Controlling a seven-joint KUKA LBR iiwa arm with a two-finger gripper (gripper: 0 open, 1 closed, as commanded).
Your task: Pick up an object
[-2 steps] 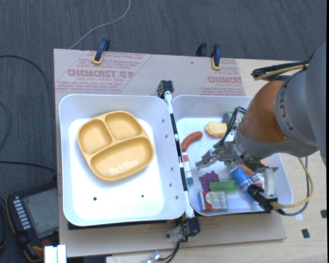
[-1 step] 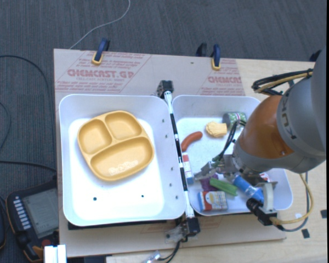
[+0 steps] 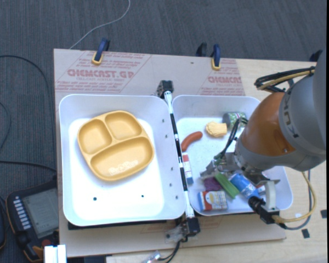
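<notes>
You saw the end effector (image 3: 226,171) low in the right bin (image 3: 197,106), down among a green block (image 3: 227,185), a blue bottle (image 3: 242,184) and a small carton (image 3: 213,200). You could not tell whether it gripped anything. The yellow plate (image 3: 116,144) lay in the left bin (image 3: 71,201).

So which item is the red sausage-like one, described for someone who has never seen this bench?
Start at the right bin, the one the arm reaches over. Near its left wall, in the upper half, lies a small red sausage, curved and slanted. Its closest neighbour is a pale yellow ridged piece to its right; the sausage is the only smooth red, elongated item there.
</notes>
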